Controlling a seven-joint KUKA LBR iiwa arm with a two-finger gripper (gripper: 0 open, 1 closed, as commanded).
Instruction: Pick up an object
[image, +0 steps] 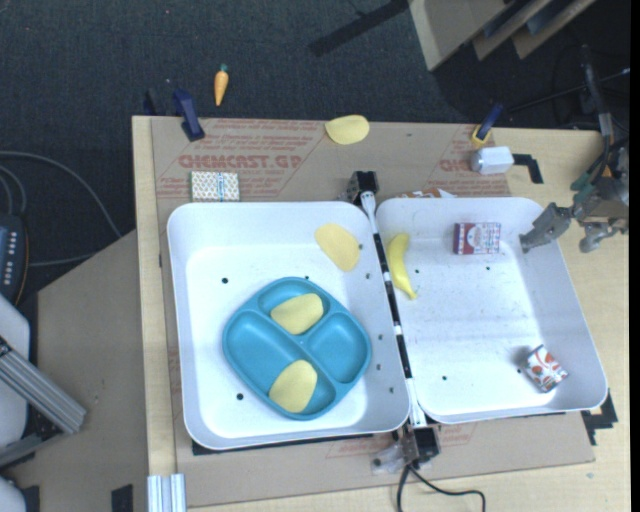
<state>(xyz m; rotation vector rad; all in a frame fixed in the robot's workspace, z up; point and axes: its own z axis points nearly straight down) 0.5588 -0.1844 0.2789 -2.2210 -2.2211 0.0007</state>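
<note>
The gripper (565, 226) hangs with fingers spread and empty over the right bin (480, 400), at its right edge near the far corner. Nothing is picked yet. The red box (477, 238) lies nearest, near the far edge; the next move needs lowering over it.

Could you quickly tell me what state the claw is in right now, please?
Claw: at the right bin's upper right edge, nothing seen held; open or closed cannot be told.
</note>
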